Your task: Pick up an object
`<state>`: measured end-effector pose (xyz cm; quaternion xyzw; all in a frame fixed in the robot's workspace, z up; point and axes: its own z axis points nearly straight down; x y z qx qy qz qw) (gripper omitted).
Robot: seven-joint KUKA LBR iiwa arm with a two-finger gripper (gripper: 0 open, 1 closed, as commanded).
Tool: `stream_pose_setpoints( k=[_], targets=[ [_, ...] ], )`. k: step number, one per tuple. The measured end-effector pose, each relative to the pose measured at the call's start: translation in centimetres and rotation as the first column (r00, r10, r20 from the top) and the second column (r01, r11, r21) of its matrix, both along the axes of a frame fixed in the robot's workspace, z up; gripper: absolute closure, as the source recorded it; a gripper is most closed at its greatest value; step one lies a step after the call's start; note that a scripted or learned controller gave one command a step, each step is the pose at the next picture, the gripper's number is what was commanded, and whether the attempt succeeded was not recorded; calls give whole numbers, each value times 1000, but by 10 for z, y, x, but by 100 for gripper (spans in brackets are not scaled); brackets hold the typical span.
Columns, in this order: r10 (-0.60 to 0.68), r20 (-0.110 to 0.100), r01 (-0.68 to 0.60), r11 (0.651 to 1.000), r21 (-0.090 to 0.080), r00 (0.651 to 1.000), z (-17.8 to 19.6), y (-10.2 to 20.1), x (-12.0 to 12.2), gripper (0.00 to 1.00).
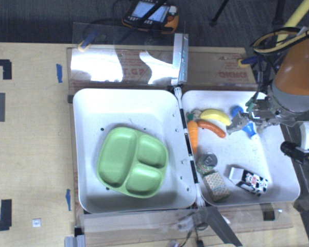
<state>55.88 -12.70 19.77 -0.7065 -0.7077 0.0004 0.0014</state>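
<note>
- Right now, in the camera view, my gripper (240,122) hangs over the far part of the right bin (278,189), reaching in from the right.
- My fingers (235,124) look spread a little, with nothing between them that I can see; I judge them apart and empty.
- Nothing is picked up yet, as far as this view shows. The reach looks under way; the closing and the lift are both left to do.
- Candidates lie close: a yellow banana (215,116) just left of my fingertips, with an orange-red sausage-shaped toy (212,128) touching its near side, and a carrot (193,136) beside the bin's left wall.
- A blue object (251,128) sits right beneath my gripper, partly covered by it, so I cannot name it with any confidence.
- Nearer in the same bin rest a round metal tin (208,160), a patterned tan block (217,185), and a black-and-white boxy item (248,179), all well apart from me.
- The left bin (87,112) holds a green divided plate (132,161), far from my reach.
- Hard to make out: whether my fingertips touch the bin floor or hover above it, and which object I am really lined up on, the banana or the blue thing.
- My arm's upper part is cut off at the right edge.
</note>
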Motion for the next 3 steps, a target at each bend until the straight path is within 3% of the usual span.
stream_pose_setpoints(
  k=[1, 2, 3],
  targets=[
    [-6, 6, 6, 1000, -3, 1000, -72, -32, 50, 0],
    [-149, 7, 149, 989, -3, 989, -112, -55, 81, 0],
    [-147, 6, 147, 989, -4, 989, -100, -54, 81, 100]
  ],
)
